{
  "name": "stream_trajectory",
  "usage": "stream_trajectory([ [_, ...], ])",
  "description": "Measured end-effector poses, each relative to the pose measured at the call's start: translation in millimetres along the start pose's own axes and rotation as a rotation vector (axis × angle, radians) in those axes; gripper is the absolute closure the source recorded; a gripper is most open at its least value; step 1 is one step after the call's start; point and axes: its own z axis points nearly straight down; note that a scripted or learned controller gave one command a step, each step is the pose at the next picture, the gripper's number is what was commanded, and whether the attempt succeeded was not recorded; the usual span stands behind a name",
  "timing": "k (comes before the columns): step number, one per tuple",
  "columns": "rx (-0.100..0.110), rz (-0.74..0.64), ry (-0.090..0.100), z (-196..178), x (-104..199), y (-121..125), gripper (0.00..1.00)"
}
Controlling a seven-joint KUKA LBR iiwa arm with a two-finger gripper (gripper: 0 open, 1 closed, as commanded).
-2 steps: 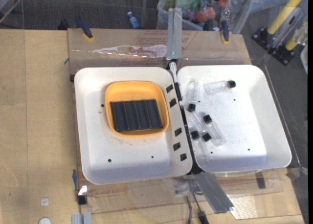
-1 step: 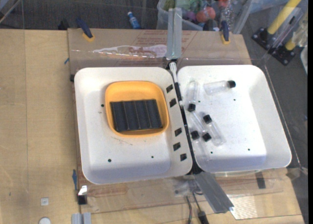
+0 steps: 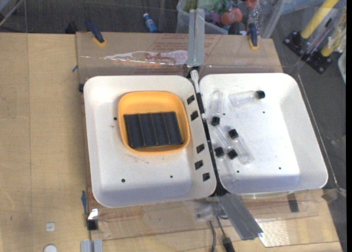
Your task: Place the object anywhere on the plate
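Left shallow white bin (image 3: 104, 179): orange rounded-square plastic plate (image 3: 154, 101) carrying a dark ribbed rectangular block (image 3: 153, 130). Right shallow white bin (image 3: 286, 135): several clear plastic vials with black caps (image 3: 231, 134), scattered near its left side, all apart from the plate. Wooden worktop (image 3: 38, 135) beneath.

We see the plate (image 3: 154, 120), a yellow-orange dish with rounded corners, lying flat in the left bin (image 3: 104, 174). A dark ribbed rectangular insert (image 3: 153, 130) covers most of its floor. In the right bin (image 3: 286, 157) we find several clear plastic vials with black caps, all lying on their sides. One vial (image 3: 247, 97) lies near the far edge, another vial (image 3: 215, 105) lies close to the divider, and a loose cluster of vials (image 3: 230, 142) lies nearer the bin's middle, some touching each other.
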Motion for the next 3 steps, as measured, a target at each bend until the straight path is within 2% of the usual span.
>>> stream_trajectory([
  [1, -0.001, -0.013, 0.000, 0.0, 0.8, -1.0, 1.00],
  [3, -0.003, -0.774, -0.001, 0.6, 0.1, 0.1, 1.00],
])
